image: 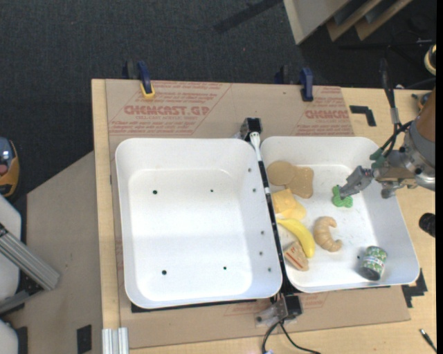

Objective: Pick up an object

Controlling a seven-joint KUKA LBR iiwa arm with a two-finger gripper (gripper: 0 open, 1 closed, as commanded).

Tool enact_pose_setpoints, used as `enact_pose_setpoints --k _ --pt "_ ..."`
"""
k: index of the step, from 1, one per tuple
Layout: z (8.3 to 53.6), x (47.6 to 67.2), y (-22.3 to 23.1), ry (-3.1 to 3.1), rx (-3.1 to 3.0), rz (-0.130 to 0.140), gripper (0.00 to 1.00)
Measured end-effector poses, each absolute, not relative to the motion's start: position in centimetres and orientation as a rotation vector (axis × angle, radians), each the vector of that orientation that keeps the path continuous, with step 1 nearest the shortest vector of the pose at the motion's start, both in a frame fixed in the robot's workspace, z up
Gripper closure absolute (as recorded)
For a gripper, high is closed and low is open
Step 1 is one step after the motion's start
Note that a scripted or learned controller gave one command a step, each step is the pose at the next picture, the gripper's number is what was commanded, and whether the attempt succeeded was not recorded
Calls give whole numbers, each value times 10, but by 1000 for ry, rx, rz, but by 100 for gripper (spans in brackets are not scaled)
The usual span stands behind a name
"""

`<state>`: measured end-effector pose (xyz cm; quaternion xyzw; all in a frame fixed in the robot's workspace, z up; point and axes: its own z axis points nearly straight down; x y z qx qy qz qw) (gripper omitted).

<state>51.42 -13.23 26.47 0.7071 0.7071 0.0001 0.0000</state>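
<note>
While the claw is lowered in the right bin, a green object is touched; its grip cannot be told.

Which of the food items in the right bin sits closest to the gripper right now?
The small green item, right at the gripper tip. The croissant, banana and tan bread-like piece all lie farther left.

**Bench on dark carpet**

A brown board printed with red "CHEMCAST" lettering tops the bench. Two blue clamps grip the board's far edge — one toward its left corner, one right of centre. Beyond the board lies dark grey carpet. Light wooden furniture stands past its far right corner.
</note>
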Motion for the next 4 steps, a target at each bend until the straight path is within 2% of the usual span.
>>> enact_pose_setpoints --k 1,2,3,4 --pt "148 610 -91 2223 2211 9 0" --pt "109 663 -142 2216 2218 3 0" --pt "312 669 -92 2216 2203 21 0" --pt "489 667 -32 2217 2203 22 0"
